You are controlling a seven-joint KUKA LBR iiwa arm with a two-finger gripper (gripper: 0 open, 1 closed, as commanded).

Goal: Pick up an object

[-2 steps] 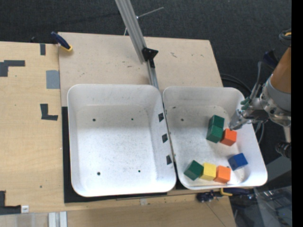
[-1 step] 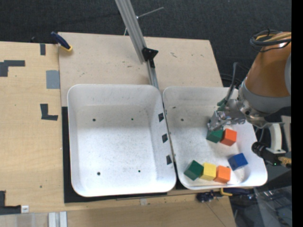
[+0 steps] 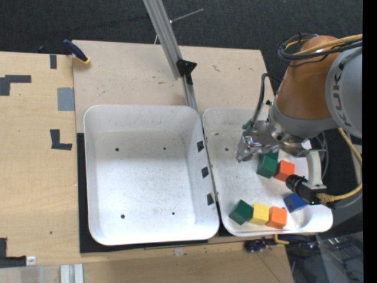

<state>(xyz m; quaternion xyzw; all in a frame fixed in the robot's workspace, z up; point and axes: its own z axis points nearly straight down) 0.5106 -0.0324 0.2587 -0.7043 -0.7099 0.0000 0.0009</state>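
One fixed camera, mounted above the bench point(image 3: 35, 158), looking down at a slant, far enough back to take in both white bins: left bin point(image 3: 141, 175) mid-frame, right bin point(image 3: 227, 134) toward the right. Dark floor runs along the top edge, a metal pole point(image 3: 165, 28) crosses the upper middle. The arm point(image 3: 312, 87) enters from the right, large in frame.

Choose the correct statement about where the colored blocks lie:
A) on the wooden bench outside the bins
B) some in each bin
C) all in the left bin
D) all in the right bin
D: every block, such as the yellow block, lies in the right bin.
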